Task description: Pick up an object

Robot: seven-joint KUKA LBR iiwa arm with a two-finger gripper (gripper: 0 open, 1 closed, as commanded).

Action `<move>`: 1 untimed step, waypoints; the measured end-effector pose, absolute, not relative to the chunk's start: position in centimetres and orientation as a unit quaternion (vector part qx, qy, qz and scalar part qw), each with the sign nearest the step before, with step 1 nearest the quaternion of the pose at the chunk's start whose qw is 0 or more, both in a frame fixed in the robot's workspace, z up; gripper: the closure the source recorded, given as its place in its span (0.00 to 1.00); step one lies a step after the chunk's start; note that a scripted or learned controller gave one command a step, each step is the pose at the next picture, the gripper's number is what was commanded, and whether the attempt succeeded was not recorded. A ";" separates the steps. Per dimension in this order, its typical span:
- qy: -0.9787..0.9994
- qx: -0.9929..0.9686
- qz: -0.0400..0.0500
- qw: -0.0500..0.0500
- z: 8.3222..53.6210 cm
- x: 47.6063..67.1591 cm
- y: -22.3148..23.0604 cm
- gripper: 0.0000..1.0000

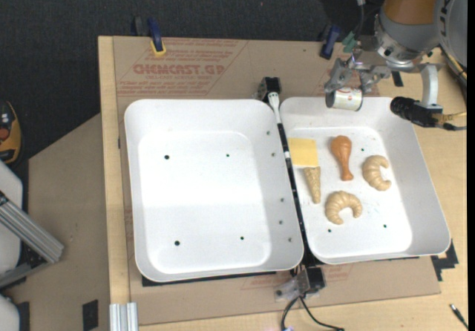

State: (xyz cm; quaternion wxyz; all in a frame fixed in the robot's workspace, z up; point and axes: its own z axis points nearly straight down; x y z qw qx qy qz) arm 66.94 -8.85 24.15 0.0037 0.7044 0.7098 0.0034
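Two shallow white bins sit side by side on a brown board. The left bin (148, 196) holds no loose items; only small dark dots mark its floor.

The right bin (423, 203) holds five food pieces, all grouped in its middle:
- A yellow cheese slice (303, 151) lies flat at the left side, close to the wall shared with the left bin.
- A tan cone (313, 184) lies just near of the cheese slice, its wide end touching or almost touching the slice and its tip pointing toward the near edge.
- An orange-brown drumstick (343, 155) lies right of the cheese slice, apart from it, thick end toward the far side.
- A small croissant (377, 171) lies right of the drumstick, near it.
- A larger croissant (343, 206) lies near of the drumstick, just right of the cone's tip.

The gripper (346, 92) hangs over the far rim of the right bin, well apart from all five pieces. A pale cylindrical part shows at its lower end. How far the hand is open cannot be told, nor whether it has hold of anything.
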 end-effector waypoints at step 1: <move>0.710 0.704 0.000 -0.003 25.1 61.3 -1.4 1.00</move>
